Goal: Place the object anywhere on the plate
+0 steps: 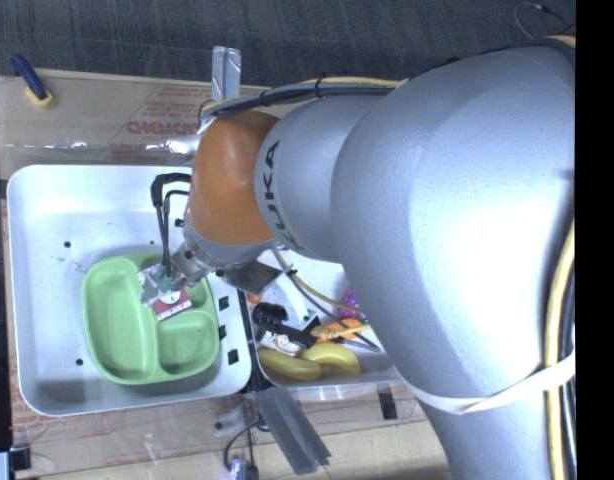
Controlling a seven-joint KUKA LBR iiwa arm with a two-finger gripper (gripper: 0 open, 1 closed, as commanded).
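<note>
The gripper sits left of centre in the frame, low over the green plate, and how its jaws stand cannot be told. A small red-and-white object lies directly below it, on the plate's divider ridge near the upper right compartment. Lower right, yellow bananas rest in the neighbouring bin.
</note>
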